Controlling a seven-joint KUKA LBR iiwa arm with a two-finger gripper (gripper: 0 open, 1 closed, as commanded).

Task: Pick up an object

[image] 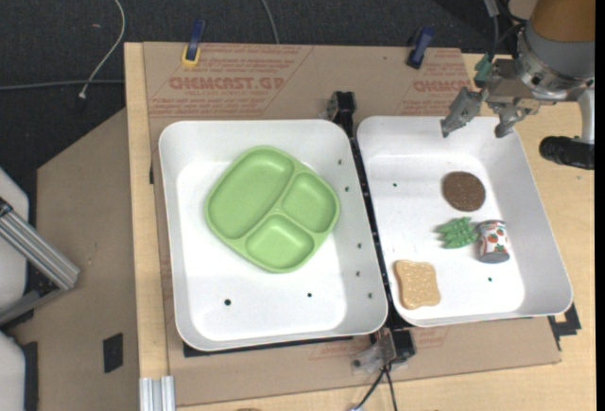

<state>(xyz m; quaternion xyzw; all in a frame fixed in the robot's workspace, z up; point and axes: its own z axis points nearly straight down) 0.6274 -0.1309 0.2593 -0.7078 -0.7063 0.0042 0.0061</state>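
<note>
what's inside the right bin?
The right bin holds four things: a brown disc, a green leafy toy beside a small printed can, and a toast slice. Whatever lies beneath each one is covered. The gripper hangs over the bin's far edge, jaws open.

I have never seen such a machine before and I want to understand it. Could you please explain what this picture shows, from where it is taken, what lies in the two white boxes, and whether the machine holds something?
One camera looks down at a slant on a bench. The grey and orange thing at upper right is a robot arm. Its gripper has two fingers, spread open above the far edge of the right bin, with nothing between them. So nothing is picked up yet.

The left bin holds a green tray with three compartments. The right bin holds four small things: a brown disc, a green toy, a small can beside that toy, and a piece of toast nearest the camera.
</note>
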